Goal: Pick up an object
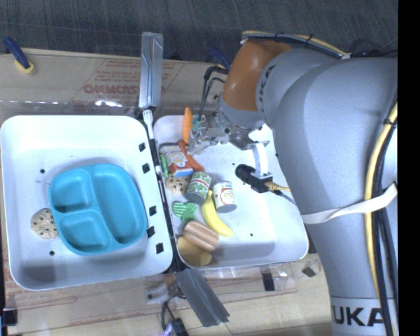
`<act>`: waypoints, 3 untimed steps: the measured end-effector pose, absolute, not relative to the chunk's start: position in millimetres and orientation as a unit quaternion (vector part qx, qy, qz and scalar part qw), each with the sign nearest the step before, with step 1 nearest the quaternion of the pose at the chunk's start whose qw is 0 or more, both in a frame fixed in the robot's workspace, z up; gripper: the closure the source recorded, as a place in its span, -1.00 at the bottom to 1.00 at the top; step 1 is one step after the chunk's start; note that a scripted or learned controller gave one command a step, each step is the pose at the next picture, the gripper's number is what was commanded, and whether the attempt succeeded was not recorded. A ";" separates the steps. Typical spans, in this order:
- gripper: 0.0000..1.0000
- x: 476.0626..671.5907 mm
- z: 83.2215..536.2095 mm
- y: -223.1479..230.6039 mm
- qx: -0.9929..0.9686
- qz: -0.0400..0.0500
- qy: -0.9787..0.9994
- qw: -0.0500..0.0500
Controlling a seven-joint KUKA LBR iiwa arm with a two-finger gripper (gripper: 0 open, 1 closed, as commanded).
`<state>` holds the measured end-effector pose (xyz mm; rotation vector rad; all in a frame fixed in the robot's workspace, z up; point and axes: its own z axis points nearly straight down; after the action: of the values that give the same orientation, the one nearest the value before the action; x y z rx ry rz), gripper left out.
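Camera view, single frame.

- Hand [202, 136]: you find it low over the upper left corner of the right bin [283, 224], just above frame centre. The wrist and the orange band cover it from above, so you cannot tell whether it stands wide or narrow, and nothing can be seen held in it.
- Carrot [187, 124]: the thing nearest the hand, just to its left. It is slim and bright orange and lies nearly on end along the bin's left wall. You cannot tell whether the hand touches it.
- Rest of the right bin, all crowded along its left side:
  - a small green and white carton [173, 159] below the carrot
  - a can with a green label [198, 185], tilted
  - a small white can [225, 197] just right of it
  - a yellow banana [215, 218] below the two cans
  - a hot dog bun [200, 235] at the lower left corner
- Left bin [21, 142]: you see a blue divided plate [96, 207] at its middle. A chocolate chip cookie [45, 223] lies against the plate's left edge.
- Surface [70, 82]: brown, with red print, showing above the bins.
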<state>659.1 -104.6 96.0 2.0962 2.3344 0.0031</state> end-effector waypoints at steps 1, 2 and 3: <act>-1.00 657.8 93.8 -105.3 0.669 0.000 0.744 0.001; -1.00 568.0 91.8 -147.9 0.648 -0.002 0.762 -0.001; -1.00 512.1 91.6 -150.6 0.626 -0.001 0.780 -0.001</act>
<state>512.1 -150.6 91.6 1.9691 2.4509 -0.0018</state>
